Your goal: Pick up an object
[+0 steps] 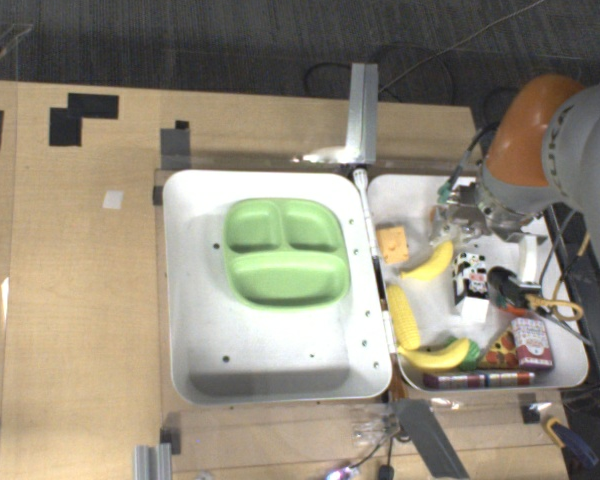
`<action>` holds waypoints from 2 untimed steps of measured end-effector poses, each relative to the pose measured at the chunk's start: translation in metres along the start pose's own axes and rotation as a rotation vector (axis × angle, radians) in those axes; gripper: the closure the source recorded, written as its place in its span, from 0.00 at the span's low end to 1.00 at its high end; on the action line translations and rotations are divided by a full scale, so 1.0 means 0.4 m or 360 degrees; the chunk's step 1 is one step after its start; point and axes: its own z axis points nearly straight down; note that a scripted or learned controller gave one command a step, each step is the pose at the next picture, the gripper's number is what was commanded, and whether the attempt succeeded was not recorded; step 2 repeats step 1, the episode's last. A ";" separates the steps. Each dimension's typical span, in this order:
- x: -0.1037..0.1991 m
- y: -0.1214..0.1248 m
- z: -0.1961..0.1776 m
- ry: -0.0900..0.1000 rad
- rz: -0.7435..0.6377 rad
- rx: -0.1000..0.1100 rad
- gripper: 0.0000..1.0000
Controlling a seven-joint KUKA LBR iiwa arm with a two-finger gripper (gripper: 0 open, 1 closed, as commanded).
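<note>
My gripper [458, 216] hangs low in the upper part of the right-hand bin [410, 193], at the right of the frame; whether it is open or closed I cannot tell from this slant, and nothing visible sits in its grasp. The likeliest thing to take is the banana [429, 262] just below and left of my gripper, lying curved across the middle of that bin; it looks like a light, smooth toy fruit, probably stiff and a little slippery, so I judge the safest hold is across its thick middle, squeezing the narrow way rather than along the curve. A small orange cracker [391, 241] lies to its left; an ear of corn [403, 316] and a second banana [442, 352] lie lower down, near a red box [529, 343] in the lower right corner; these crowd the bottom edge and look harder to reach cleanly. The left bin [190, 268] holds a green divided plate [284, 251], well apart from my reach here.
</note>
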 end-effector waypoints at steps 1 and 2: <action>0.177 0.048 -0.273 -0.0004 0.0039 0.0001 1.00; 0.177 0.048 -0.273 -0.0004 0.0039 0.0001 1.00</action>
